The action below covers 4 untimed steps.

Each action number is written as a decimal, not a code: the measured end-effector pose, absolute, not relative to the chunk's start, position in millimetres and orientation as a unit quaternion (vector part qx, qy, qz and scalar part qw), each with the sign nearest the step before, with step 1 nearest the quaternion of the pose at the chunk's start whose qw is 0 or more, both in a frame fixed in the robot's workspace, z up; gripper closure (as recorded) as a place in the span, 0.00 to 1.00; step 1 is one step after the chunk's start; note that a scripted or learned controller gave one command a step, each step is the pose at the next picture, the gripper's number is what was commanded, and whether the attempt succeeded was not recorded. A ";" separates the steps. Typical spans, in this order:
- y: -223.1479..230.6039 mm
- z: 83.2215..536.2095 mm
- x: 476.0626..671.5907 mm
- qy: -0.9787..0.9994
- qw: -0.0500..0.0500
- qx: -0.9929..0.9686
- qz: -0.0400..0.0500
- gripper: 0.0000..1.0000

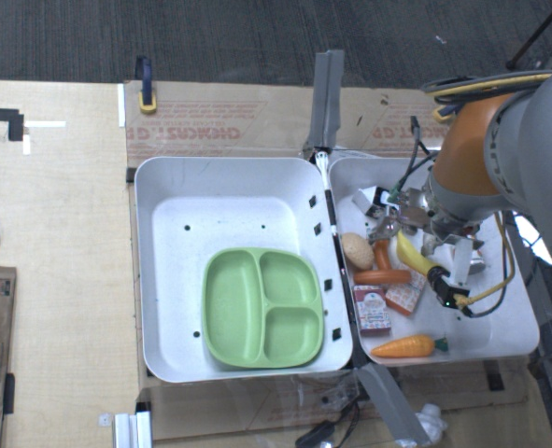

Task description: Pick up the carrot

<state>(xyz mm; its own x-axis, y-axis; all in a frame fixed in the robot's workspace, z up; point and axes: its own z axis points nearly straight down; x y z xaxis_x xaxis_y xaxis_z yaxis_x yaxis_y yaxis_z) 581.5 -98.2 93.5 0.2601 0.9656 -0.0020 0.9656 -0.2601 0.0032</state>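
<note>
The camera view shows the carrot [405, 346] lying flat near the front of the right bin [500, 339], just below a small red box [372, 308]. The hand [394, 216] hangs over the middle of that bin, above a potato [356, 249] and a banana [412, 253], well apart from the carrot, and I cannot tell if it is open. A green plate [262, 306] sits in the left bin [177, 203].

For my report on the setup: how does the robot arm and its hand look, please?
The arm is grey, rounded and thick, with a broad orange band above the wrist. The hand is a cluster of metallic grey and black parts. A yellow-and-black cable loops below it.
</note>
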 end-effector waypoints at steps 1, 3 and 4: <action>-97.3 189.6 523.1 0.683 -0.001 0.730 -0.001 0.00; -166.4 158.0 520.6 0.596 0.000 0.803 -0.001 0.00; -129.0 155.6 508.4 0.640 -0.001 0.768 -0.001 0.00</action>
